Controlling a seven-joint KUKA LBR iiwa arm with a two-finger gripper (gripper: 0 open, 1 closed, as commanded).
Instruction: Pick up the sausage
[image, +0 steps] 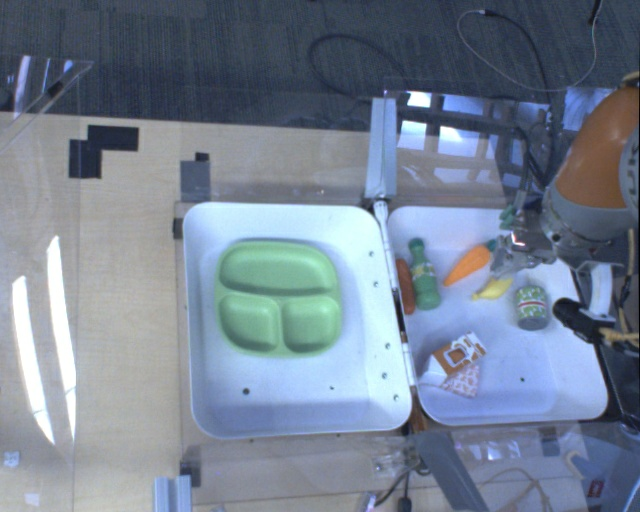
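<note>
1. The step in hand looks like the approach: nothing is lifted. The sausage (404, 284) lies along the left wall of the right bin (520, 400), touching the green bottle (424, 275) on its right.
2. The gripper (515, 250) hovers at the far right of that bin, over the carrot (468, 265) and a small yellow piece (492, 289), well apart from the sausage.
3. Whether the tool is open or closed cannot be told.
4. Next, it likely must travel left and descend beside the wall, clearing the bottle.
5. The arm (600, 170) reaches in from the right, wrist angled down and leftward.
</note>
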